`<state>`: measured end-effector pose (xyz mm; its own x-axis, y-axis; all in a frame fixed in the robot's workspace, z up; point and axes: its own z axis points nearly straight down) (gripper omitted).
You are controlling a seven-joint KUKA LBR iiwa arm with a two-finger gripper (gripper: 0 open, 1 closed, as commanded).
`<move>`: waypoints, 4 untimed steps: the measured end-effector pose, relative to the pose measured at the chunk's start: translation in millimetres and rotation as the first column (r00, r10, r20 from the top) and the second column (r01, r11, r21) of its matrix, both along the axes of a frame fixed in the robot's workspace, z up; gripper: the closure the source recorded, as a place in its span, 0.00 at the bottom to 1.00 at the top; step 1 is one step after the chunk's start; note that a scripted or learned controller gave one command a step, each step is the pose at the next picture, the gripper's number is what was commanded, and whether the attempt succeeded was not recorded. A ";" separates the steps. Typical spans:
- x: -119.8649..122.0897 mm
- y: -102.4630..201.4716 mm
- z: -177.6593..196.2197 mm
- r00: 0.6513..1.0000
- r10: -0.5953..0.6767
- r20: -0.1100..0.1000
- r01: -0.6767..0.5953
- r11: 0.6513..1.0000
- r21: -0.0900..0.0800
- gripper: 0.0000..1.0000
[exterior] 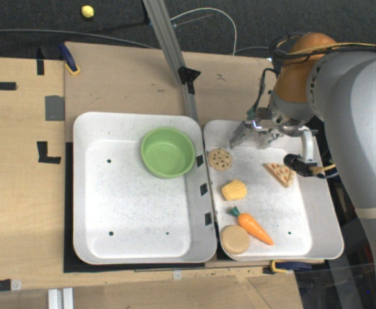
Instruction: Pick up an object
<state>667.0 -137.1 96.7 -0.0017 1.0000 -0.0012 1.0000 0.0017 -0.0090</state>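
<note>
The right bin [317,237] holds a round cookie [219,159], a yellow corn piece [234,190], an orange carrot [255,229] with a green top, a tan round bun [235,240] and a pizza slice [279,172]. A green bowl [167,152] sits in the left bin [111,205] at its upper right. My gripper [255,134] hangs over the back edge of the right bin, above and to the right of the cookie. Nothing shows between its fingers.
A slanted grey pole [165,37] crosses the bench behind the bins. A small yellow ball [87,11] lies on the dark floor at the far left. Black cables and a connector [302,165] hang by the wrist near the pizza slice.
</note>
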 end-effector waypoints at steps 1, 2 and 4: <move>0.1 0.9 10.8 1.000 0.001 0.001 -0.001 1.000 0.001 1.00; 11.2 3.4 66.8 1.000 0.001 0.014 -0.001 1.000 0.001 1.00; 2.9 3.7 182.1 1.000 0.000 0.016 0.000 1.000 0.000 1.00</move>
<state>670.0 -133.5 278.8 -0.0017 1.0000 -0.0014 1.0000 0.0017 0.0067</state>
